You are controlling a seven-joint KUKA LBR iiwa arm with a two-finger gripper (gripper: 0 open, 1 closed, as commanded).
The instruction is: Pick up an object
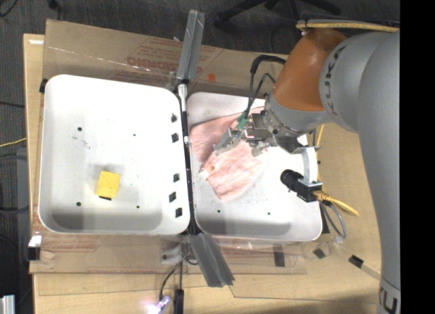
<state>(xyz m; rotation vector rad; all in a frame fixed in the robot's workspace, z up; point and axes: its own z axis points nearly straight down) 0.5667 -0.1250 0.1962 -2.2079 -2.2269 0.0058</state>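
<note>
A pink cloth [228, 163] lies crumpled in the right bin [272, 221], spreading from the bin's upper left toward its middle. My gripper [234, 141] hangs low over the cloth's upper part, its metal fingers pointing left and down at the fabric. A small yellow block [108, 184] rests in the left bin [81, 102], toward its lower left. The grey arm with its orange band [306, 68] reaches in from the right above the right bin.
A grey divider bar [185, 102] runs between the two bins. A black fitting with a yellow cable [302, 185] sits at the right bin's right rim. Cardboard [122, 47] lies under the bins.
</note>
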